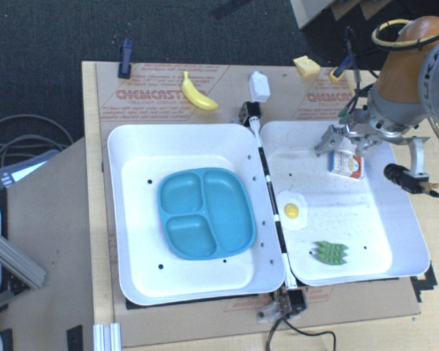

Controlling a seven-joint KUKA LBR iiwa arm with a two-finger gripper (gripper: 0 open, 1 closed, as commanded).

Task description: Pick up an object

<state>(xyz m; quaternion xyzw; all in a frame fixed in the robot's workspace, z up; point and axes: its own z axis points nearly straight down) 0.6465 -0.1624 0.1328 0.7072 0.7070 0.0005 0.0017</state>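
My gripper (346,143) hangs over the far part of the right bin (395,218), its two grey fingers spread open. Right under it, at its near side, lies a small white carton (346,165) with red and blue print, its top edge partly hidden by the gripper. I cannot tell whether the fingers touch it. A toy fried egg (292,212) rests by the bin's left wall. A green pea pod (330,252) lies near the front of that bin.
The left bin (132,159) holds a blue divided plate (205,212). On the bench behind the bins lie a yellow banana (197,94), a white block (259,85), a yellow wedge (306,66) and a blue clip (125,57). The arm's orange band (417,42) is at the far right.
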